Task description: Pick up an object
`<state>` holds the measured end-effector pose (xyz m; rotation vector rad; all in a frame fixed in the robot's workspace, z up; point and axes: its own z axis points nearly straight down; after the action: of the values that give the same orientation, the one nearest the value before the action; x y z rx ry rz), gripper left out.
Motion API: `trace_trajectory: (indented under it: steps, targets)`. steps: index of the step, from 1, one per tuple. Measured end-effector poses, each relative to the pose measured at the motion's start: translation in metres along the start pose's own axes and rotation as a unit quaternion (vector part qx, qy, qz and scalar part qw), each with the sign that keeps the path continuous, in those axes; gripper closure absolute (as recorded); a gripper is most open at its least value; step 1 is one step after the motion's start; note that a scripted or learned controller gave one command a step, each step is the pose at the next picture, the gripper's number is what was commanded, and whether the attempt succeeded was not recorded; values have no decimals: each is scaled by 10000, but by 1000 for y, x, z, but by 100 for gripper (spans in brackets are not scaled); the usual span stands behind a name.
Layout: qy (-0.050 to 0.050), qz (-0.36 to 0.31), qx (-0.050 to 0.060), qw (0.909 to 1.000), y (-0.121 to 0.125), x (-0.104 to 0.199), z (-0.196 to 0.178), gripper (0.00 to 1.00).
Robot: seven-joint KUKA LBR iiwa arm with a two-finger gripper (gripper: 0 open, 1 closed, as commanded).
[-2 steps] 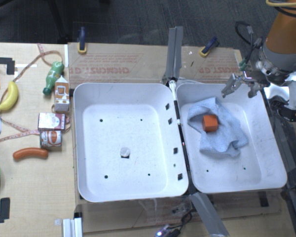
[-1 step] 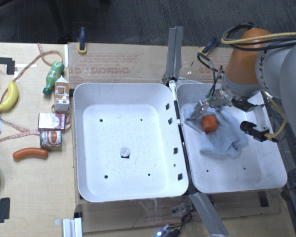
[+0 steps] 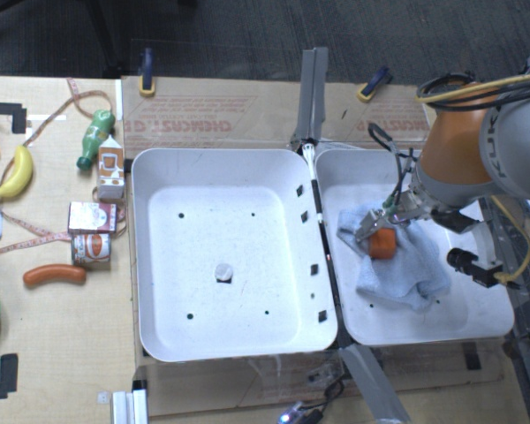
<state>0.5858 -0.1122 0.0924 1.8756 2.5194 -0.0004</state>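
The thing we take for the target is a small orange-red object (image 3: 384,243), roundish, perhaps a toy fruit or a ball; we cannot name it more closely. It lies in the right bin (image 3: 477,325), left of that bin's middle, on top of a crumpled pale blue cloth (image 3: 406,281) that spreads under it and toward the near right.

The gripper (image 3: 377,229) is right at the object, touching or nearly touching its far-left side. We see metal parts of the jaws reaching down to the left over the object, but we cannot tell whether they are open, closed, or gripping it; the object is not clearly between them. So we judge this to be the grasp step itself: the arm (image 3: 459,148) has its tool down at the target and nothing is visibly lifted.

The next move, as we read it, calls for a firm closing on the object alone and then a straight lift. The risk is the cloth: it is soft and bunched just beside the object, and the jaws may pinch a fold along with it, or instead of it.

Further out, the left bin (image 3: 159,325) holds a small pale disc (image 3: 223,274). On the table (image 3: 44,325) to the left lie a banana (image 3: 13,175), a green bottle (image 3: 95,137), a can (image 3: 92,248) and a sausage (image 3: 55,276).
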Motion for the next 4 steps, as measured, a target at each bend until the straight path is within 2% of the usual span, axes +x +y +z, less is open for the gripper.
trace_trajectory:
  steps: [1, 2, 3, 4]
  targets:
    - [-2, 20, -9, 10000, 0, -1, -10, 100]
    - [-5, -801, -5, 9968, 77, 15, -100, 100]
    - [-6, 559, 5, 9984, 90, 46, -123, 100]
    - [-1, -709, 14, 9975, 77, 3, -104, 100]
